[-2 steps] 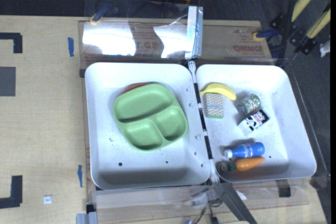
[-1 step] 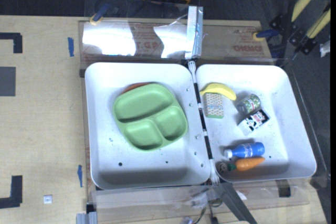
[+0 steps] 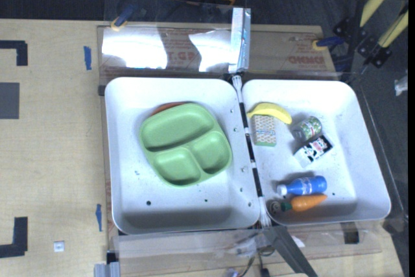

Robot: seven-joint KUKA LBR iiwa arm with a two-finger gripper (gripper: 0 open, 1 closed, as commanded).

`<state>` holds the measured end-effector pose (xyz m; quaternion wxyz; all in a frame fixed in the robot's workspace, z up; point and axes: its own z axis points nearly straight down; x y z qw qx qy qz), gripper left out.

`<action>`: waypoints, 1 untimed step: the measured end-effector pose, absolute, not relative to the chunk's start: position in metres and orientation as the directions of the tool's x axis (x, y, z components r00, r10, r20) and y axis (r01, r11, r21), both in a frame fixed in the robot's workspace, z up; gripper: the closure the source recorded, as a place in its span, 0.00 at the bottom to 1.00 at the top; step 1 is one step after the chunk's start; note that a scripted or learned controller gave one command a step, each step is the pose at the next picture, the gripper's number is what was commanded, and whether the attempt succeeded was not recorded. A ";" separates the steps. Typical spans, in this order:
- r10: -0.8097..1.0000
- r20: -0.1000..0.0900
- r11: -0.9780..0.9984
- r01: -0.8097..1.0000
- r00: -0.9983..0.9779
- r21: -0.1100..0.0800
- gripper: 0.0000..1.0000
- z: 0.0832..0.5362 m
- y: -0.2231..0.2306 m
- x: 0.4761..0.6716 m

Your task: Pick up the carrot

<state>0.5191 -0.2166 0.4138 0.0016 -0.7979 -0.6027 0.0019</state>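
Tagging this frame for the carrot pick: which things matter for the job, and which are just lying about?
For the job:
carrot
right bin

Lying about:
blue bottle
banana
can
sponge
black-and-white box
green tray
left bin

Grey slanted strut (image 3: 293, 256) at lower edge — robot part or not, unclear.

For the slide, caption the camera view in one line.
Carrot lies by the blue bottle in the right bin; green divided plate sits in the left bin.
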 end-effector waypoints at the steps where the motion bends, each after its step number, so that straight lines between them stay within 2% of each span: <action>1: 0.972 -0.001 -0.235 0.972 0.235 -0.005 0.00 0.433 -0.218 0.481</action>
